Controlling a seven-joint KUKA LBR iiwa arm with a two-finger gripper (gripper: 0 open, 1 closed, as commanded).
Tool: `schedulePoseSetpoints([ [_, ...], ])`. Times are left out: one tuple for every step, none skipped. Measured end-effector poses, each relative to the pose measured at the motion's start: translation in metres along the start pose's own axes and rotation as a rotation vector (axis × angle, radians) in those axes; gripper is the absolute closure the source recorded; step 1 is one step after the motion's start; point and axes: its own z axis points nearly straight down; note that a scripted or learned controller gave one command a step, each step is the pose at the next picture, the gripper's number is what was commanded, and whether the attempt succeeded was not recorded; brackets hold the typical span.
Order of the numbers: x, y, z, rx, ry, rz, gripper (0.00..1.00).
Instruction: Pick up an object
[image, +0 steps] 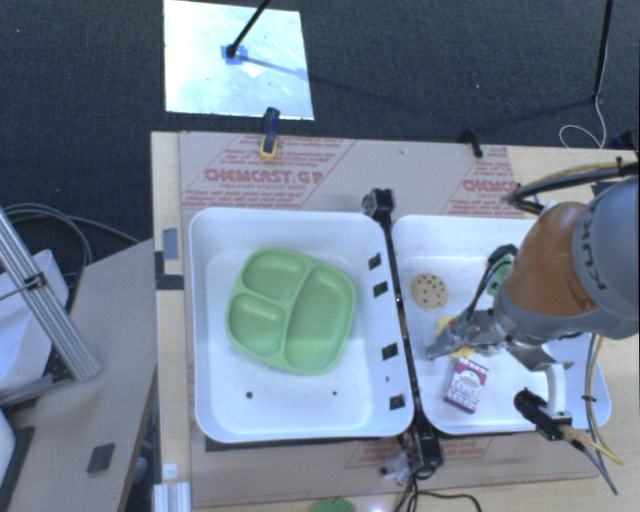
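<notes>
Over the right bin (420, 240), the gripper (445, 343) hovers beside a red box (466, 384).

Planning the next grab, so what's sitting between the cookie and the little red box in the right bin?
In the camera view, the hand reaches in between the cookie above and the red box below, over the white bin floor.

Two bins sit side by side on the tabletop (170, 300). The left bin (210, 400) holds a divided plate (291, 310). In the right bin (415, 240), a cookie (430, 290) lies behind a small box (466, 385), the gripper (440, 349) between them.
</notes>
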Motion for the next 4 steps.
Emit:
schedulePoseSetpoints([
  [-0.005,0.003,-0.018,-0.011,-0.006,0.006,1.00],
  [-0.005,0.003,-0.018,-0.011,-0.006,0.006,0.00],
  [-0.002,0.048,-0.004,-0.012,-0.006,0.002,0.00],
  [-0.026,0.126,-0.084,-0.020,-0.009,0.001,0.00],
])
